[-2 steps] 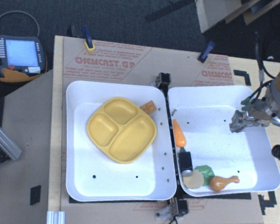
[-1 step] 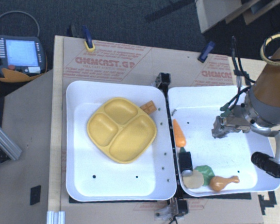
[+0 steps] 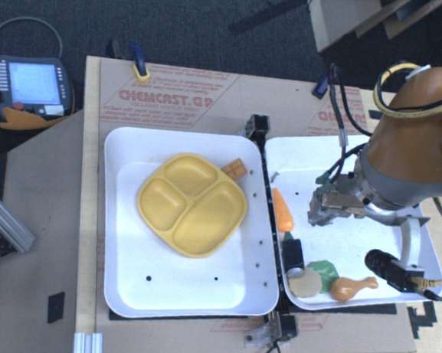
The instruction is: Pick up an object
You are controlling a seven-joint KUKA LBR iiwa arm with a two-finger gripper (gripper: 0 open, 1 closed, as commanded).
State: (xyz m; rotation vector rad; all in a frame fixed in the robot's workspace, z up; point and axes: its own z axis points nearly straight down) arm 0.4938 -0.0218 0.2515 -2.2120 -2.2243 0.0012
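My gripper (image 3: 326, 210) hangs over the middle of the right bin (image 3: 315, 158), seen from above under the orange wrist. An orange carrot (image 3: 282, 209) lies to its left, near the bin's left wall. Along the front edge of that bin lie a small black block (image 3: 292, 254), a pale round piece (image 3: 304, 284), a green leafy piece (image 3: 326, 269) and a brown drumstick (image 3: 354, 286). Nothing shows between the gripper and the bin floor beneath it.
The left bin (image 3: 121, 263) holds a yellow divided plate (image 3: 193, 205), with a small brown block (image 3: 234, 168) at the plate's upper right corner. A black divider rail runs between the two bins. The arm's body covers the right bin's far right side.
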